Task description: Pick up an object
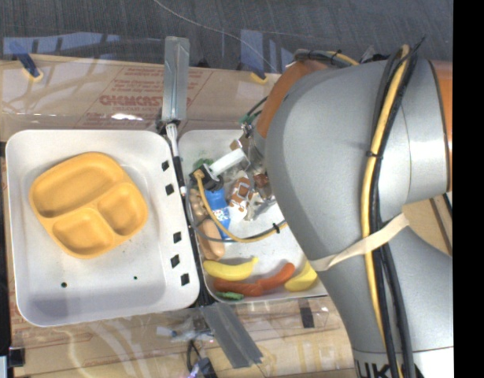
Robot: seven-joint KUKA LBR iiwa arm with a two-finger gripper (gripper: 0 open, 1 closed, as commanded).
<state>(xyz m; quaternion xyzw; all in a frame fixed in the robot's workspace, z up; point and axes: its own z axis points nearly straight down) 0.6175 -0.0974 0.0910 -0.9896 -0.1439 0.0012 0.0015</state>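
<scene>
My gripper (246,190) is low in the right bin (196,143), near its left wall, and the bulky grey arm hides most of that bin. Just left of the gripper lie a small blue object (218,208) and a tan object (199,209). A bit of green (202,167) shows at the upper left of the bin. Along the bin's near edge lie a yellow banana (230,268), a red sausage-shaped piece (267,280), a small yellow piece (304,278) and a green piece (230,295).
The left bin (37,290) holds a yellow divided plate (88,203) in its far half. A grey post (175,77) stands behind the wall between the bins. Brown cardboard (92,93) lies behind the bins.
</scene>
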